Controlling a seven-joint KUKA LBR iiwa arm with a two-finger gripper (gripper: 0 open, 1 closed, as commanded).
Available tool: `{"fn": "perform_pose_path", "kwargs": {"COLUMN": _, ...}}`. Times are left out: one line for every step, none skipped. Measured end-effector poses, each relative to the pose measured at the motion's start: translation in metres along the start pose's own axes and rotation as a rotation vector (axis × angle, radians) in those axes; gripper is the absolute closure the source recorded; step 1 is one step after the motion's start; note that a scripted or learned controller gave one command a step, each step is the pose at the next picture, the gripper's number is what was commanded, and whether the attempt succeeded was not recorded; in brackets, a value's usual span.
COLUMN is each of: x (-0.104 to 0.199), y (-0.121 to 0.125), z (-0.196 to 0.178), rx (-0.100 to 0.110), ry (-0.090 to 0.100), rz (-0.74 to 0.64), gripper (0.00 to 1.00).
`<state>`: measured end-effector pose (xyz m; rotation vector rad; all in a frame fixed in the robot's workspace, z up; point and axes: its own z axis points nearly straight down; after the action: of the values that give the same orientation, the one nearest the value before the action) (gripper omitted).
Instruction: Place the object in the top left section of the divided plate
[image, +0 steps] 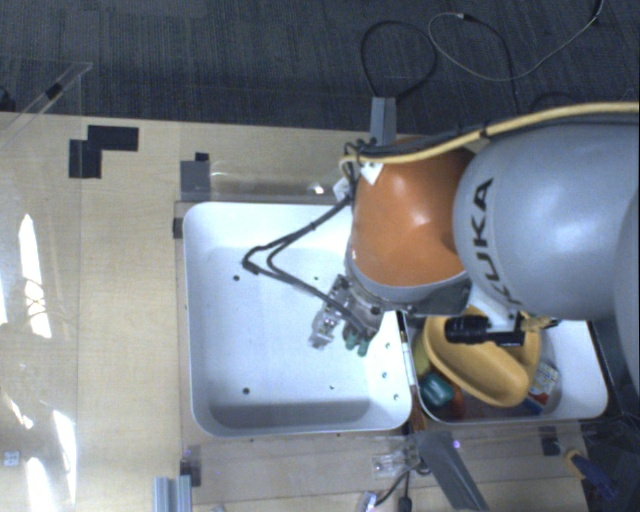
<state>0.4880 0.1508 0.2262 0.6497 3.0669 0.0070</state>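
My gripper (340, 328) hangs low over the right part of the left white bin (230, 330), close to that bin's right wall. A small teal-green bit (357, 345) shows at its tip; I cannot tell whether it belongs to the gripper or is a held thing. The arm's orange band and grey body hide the bin's far right corner and much of the right bin. A yellow curved dish-like object (490, 375) lies in the right bin (590, 395), partly under the arm; I cannot make out any dividers on it.
Several small colourful items (440, 392) crowd the right bin's near left corner beside the yellow object. A black cable (285, 255) loops from the wrist across the left bin. The bench top (100, 330) spreads pale to the left.
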Motion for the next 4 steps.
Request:
{"fn": "perform_pose_path", "kwargs": {"x": 0.031, "y": 0.064, "z": 0.112, "rx": 0.004, "ry": 0.005, "rz": 0.179, "gripper": 1.00}}
{"fn": "perform_pose_path", "kwargs": {"x": -0.043, "y": 0.113, "z": 0.137, "rx": -0.006, "ry": -0.004, "rz": 0.198, "gripper": 1.00}}
{"fn": "perform_pose_path", "kwargs": {"x": -0.022, "y": 0.049, "z": 0.136, "rx": -0.004, "ry": -0.004, "rz": 0.143, "gripper": 1.00}}
{"fn": "perform_pose_path", "kwargs": {"x": -0.043, "y": 0.114, "z": 0.137, "rx": -0.007, "ry": -0.003, "rz": 0.259, "gripper": 1.00}}
